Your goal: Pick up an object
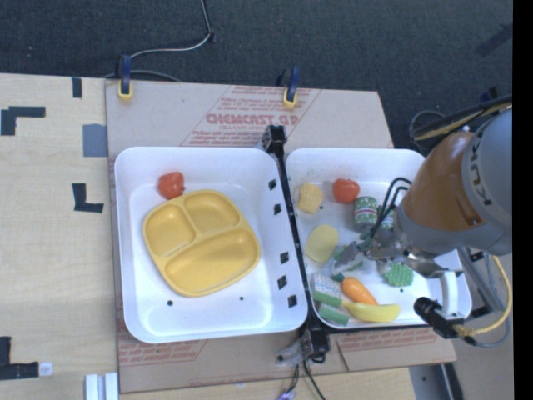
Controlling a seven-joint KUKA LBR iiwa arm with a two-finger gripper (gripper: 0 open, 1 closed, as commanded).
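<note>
Carrot [359,289] lay just below the gripper [360,252] in the right bin [410,155], banana [372,311] beyond it. Toys crowded there, so the arm sat low among them. Grip width: can't tell.

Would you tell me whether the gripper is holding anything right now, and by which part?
It cannot be told: the gripper is down among the toys in the right bin, beside the pale yellow piece, with no object visibly gripped.

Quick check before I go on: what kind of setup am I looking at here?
Probably a robotics lab pick-and-place bench: two white bins clamped on a cardboard sheet, toy food such as a plastic carrot, and tape markers on the table.
</note>
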